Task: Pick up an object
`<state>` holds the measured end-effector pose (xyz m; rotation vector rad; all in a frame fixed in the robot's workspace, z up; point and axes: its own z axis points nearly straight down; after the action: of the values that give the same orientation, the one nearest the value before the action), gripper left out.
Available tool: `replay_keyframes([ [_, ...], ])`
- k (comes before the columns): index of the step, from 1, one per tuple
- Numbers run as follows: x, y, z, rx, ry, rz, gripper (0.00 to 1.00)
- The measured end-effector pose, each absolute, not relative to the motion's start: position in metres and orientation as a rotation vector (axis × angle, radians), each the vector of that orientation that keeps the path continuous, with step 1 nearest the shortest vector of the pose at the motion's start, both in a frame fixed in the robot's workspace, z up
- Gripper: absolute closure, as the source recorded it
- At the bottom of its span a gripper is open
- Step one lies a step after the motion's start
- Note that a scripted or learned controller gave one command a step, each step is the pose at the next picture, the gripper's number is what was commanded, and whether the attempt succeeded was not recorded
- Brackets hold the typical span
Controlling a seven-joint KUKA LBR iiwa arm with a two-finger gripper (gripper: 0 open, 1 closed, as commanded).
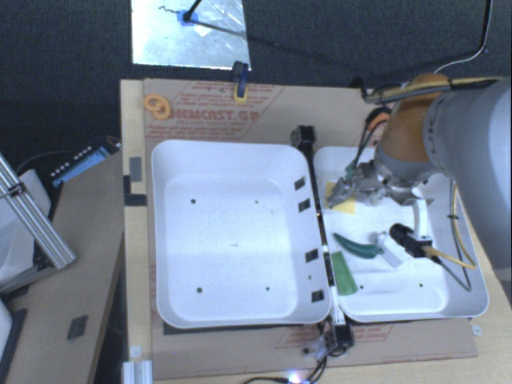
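Gripper (346, 189) sits low at the far end of the right bin (456, 298), right over a yellow piece (344, 206) peeking out on its near side. Can't tell its state. Green tool (358, 247) lies nearer the camera, long axis running roughly left-right.

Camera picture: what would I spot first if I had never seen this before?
The big grey robot arm with an orange band reaching in from the right, its end effector low in the right white bin by a small yellow piece. Next, the dark green curved tool and the flat green strip lying nearer the front of that bin. The left white bin sits beside it.
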<state>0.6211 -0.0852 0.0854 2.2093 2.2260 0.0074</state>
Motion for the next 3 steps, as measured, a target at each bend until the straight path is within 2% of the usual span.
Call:
replay_keyframes([
  [1, 0.547, -0.147, 0.084, 2.230, 2.216, -0.006, 0.00],
  [2, 0.488, -0.124, 0.084, 2.224, 2.223, -0.001, 0.00],
  [3, 0.492, -0.124, 0.095, 2.219, 2.221, 0.005, 1.00],
])
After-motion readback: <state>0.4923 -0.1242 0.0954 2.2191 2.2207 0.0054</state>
